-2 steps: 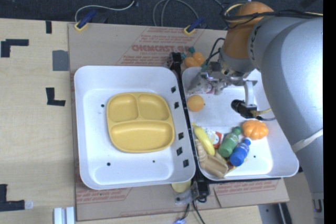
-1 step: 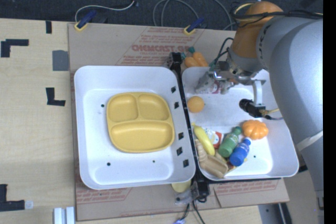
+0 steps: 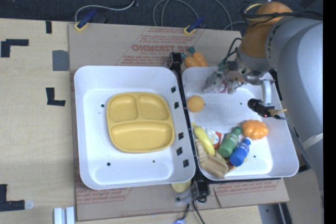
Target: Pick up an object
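Note:
My gripper [image 3: 222,82] hangs low over the far end of the right bin [image 3: 283,165], its grey arm coming in from the right. An orange ball [image 3: 195,104] lies just left of and below it, near the bin's left wall. Toward the near end sit an orange pumpkin-shaped toy [image 3: 254,129], a yellow banana [image 3: 203,140], a green bottle [image 3: 229,144], a blue bottle [image 3: 240,152], a red-and-white item [image 3: 213,137] and a tan bread-like piece [image 3: 213,165]. Nothing clearly shows between the gripper's tips.
The left bin [image 3: 86,113] holds a yellow divided plate [image 3: 140,121]. An orange toy [image 3: 194,60] rests on the cardboard just beyond the right bin's far left corner. Cables loop across the dark floor behind the bench.

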Controlling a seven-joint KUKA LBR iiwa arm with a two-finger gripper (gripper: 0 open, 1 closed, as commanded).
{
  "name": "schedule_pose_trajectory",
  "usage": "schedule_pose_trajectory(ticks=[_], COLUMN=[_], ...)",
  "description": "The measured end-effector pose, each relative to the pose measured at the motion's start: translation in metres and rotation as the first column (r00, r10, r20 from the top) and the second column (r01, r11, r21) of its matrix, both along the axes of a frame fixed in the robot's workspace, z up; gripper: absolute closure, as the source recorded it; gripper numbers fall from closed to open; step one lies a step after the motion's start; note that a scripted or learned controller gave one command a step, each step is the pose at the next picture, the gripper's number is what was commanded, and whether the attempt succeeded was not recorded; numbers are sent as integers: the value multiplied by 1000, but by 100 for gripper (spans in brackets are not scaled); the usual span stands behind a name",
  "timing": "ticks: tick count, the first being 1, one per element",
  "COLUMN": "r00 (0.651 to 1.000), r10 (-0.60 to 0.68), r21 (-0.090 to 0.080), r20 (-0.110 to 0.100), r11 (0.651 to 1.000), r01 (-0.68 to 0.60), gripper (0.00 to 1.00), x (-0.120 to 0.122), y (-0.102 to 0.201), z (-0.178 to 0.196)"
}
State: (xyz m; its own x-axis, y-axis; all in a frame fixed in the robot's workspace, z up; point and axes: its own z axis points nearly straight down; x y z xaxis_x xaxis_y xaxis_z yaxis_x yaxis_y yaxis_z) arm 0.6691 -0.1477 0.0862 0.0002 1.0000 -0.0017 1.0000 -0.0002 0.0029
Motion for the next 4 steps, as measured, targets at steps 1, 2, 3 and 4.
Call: schedule_pose_trajectory(ticks=[1, 2, 3, 4], r00=[1000, 1000, 1000, 1000], r10=[-2, 7, 5, 0], r21=[-3, -2, 2, -1], r20=[4, -16, -1, 1], r11=[1000, 1000, 1000, 1000], r01=[2, -7, -5, 0], gripper=[0, 0, 0, 0], x=[0, -3, 0, -68], y=[-68, -7, 35, 48], z=[85, -4, 29, -1])
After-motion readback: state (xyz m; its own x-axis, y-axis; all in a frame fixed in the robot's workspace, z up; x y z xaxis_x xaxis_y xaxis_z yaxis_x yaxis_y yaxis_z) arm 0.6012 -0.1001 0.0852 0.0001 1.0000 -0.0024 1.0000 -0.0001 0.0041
